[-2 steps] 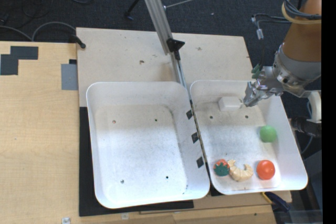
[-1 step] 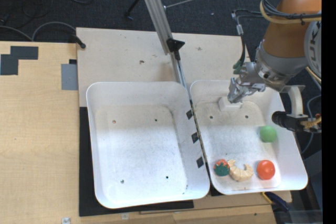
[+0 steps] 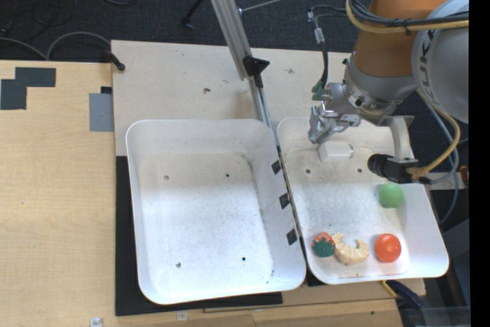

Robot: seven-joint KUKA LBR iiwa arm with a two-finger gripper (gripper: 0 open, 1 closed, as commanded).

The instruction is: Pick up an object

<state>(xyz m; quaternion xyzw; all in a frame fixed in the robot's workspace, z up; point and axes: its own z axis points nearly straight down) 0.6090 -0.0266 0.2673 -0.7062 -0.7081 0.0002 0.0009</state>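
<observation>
My gripper [image 3: 320, 132] hangs over the far end of the right bin [image 3: 429, 230], under the grey wrist with the orange band. A small white block [image 3: 335, 152] lies on the bin floor just below and to the right of the gripper tip, and I see nothing held. A green ball [image 3: 391, 196] rests near the bin's right wall. Along the near edge lie a red and green piece [image 3: 323, 245], a pale croissant-shaped piece [image 3: 352, 251] and a red-orange ball [image 3: 387, 247].
The left bin [image 3: 142, 165] sits beside the right one, with black clips [image 3: 283, 199] along their shared wall. A slanted aluminium bar [image 3: 230, 19] rises behind the bins. The arm's cables [image 3: 440, 157] loop at the right.
</observation>
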